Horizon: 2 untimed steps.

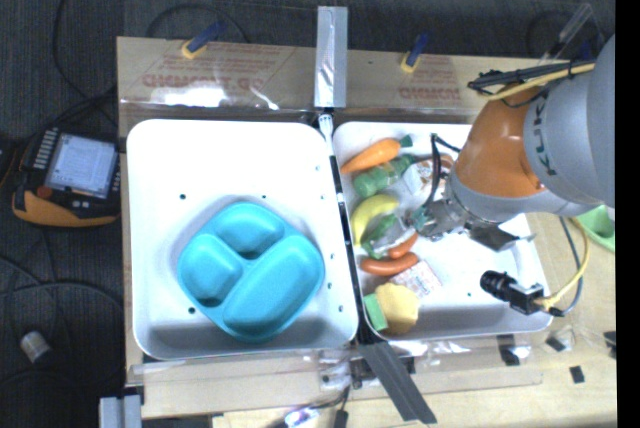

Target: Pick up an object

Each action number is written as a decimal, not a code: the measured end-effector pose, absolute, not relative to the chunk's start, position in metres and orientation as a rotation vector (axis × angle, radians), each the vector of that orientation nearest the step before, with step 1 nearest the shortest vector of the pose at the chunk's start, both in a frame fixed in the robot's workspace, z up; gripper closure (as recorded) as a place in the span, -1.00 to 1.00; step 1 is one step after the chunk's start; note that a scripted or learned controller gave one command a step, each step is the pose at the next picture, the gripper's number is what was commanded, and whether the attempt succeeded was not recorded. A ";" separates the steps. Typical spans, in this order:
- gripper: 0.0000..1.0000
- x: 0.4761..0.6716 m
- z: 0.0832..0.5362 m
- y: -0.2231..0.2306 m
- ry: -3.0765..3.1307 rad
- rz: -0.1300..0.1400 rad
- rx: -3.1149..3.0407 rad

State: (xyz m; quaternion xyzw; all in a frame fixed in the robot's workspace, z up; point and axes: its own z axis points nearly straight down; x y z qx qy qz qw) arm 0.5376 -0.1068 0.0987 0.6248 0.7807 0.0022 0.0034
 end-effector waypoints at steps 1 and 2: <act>1.00 0.539 0.107 -0.105 2.443 0.012 1.968; 1.00 0.621 0.182 -0.088 2.302 -0.007 2.137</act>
